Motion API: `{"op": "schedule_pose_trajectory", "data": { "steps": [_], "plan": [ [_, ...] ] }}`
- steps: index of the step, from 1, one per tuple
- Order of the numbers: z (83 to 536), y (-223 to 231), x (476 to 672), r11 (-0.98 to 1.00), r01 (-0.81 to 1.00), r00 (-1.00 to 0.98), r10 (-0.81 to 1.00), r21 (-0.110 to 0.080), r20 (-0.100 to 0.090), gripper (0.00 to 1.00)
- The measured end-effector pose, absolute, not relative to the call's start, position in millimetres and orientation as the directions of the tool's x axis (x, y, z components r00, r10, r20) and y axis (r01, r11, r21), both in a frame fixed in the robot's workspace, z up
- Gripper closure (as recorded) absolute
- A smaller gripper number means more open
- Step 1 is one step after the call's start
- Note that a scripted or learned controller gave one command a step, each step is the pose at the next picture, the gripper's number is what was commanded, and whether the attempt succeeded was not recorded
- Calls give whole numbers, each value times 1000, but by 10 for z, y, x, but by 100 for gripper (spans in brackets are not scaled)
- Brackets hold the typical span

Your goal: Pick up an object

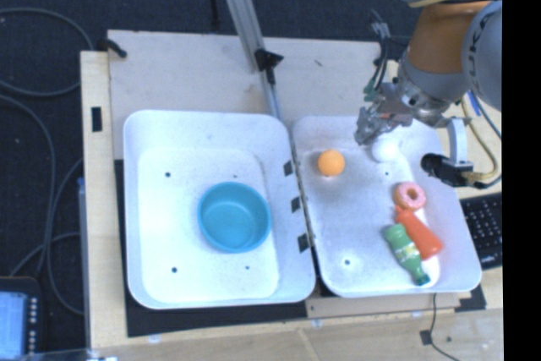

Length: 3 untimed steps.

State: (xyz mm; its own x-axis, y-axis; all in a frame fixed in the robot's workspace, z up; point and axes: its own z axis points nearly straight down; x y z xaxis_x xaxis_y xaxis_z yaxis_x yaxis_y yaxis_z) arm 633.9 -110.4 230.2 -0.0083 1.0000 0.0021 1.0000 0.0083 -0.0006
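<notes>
My gripper (373,129) hangs over the far part of the right bin (355,249). A small white ball (385,150) lies just below and right of it; I cannot tell if they touch. An orange ball (330,163) rests to the left of the gripper, apart from it. Near the bin's right side lie a pink ring (410,196), an orange-red piece (422,235) and a green piece (405,248), close together.
A blue bowl (234,216) sits in the middle of the left bin (156,139). A slanted metal pole (241,4) rises behind the bins, near their shared edge. A dark keyboard (483,226) lies past the right bin's edge.
</notes>
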Motion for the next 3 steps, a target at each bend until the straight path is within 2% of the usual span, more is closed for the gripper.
{"op": "schedule_pose_trajectory", "data": {
  "steps": [1,3],
  "plan": [
    [2427,-592,6161,9,1000,-9,1000,-1,3,100],
    [2595,509,5971,11,1000,-10,1000,-8,4,100]
  ]
}}
